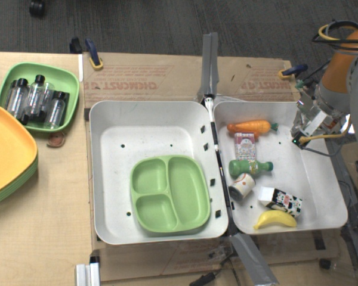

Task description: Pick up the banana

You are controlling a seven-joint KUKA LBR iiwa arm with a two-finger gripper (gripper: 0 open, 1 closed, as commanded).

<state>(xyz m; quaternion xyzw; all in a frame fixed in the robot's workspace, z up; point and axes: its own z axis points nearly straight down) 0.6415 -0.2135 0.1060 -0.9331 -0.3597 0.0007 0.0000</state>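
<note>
The yellow banana [275,220] lies flat at the front of the right bin [322,183], close to its front wall and just in front of a black-and-white patterned carton [283,200]. My gripper [303,130] hangs over the right bin's far right rim, well behind the banana and to its right, with nothing seen in it. The grey arm with its orange band rises behind it at the right edge.
The right bin also holds a carrot [249,127], a pink carton [244,146], a green bottle [250,168] and a white cup [242,185]. A green divided tray [170,192] sits in the left bin. Bottles in a green dish [39,97] and orange plates [6,154] stand far left.
</note>
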